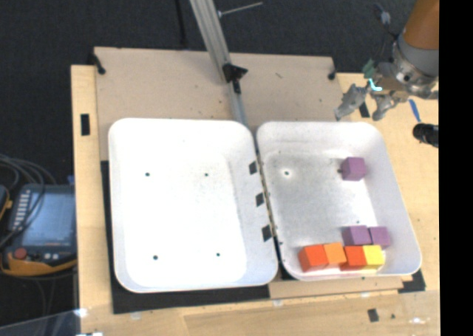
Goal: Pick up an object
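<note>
Lying well below jaws [363,103]: purple cube [354,168], untouched.

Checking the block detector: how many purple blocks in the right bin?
3. One purple block sits alone in the bin's upper right. Two more sit side by side near the bottom right corner, just behind the orange and yellow row. More could be hidden behind them.

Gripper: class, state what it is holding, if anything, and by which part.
Nothing is held. The gripper hangs open above the right bin's far rim, with nothing between its fingers.
</note>
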Controlling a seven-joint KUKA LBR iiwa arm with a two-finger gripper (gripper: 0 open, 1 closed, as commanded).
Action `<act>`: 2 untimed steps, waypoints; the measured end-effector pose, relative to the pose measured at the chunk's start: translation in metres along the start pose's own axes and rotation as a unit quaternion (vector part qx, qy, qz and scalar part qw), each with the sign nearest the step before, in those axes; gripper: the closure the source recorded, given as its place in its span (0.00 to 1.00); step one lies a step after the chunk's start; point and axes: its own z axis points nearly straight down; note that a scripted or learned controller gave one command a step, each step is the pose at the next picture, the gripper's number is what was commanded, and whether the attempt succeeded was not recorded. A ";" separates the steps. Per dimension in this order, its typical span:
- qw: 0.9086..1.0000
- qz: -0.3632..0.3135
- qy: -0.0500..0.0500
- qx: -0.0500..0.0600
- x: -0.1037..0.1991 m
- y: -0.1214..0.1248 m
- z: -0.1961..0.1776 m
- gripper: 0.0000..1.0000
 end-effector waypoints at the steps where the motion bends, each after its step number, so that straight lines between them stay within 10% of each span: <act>1: 1.000 -0.001 -0.001 0.000 0.000 0.000 -0.001 0.00; 2: 1.000 0.001 0.000 0.001 -0.008 -0.001 0.043 0.00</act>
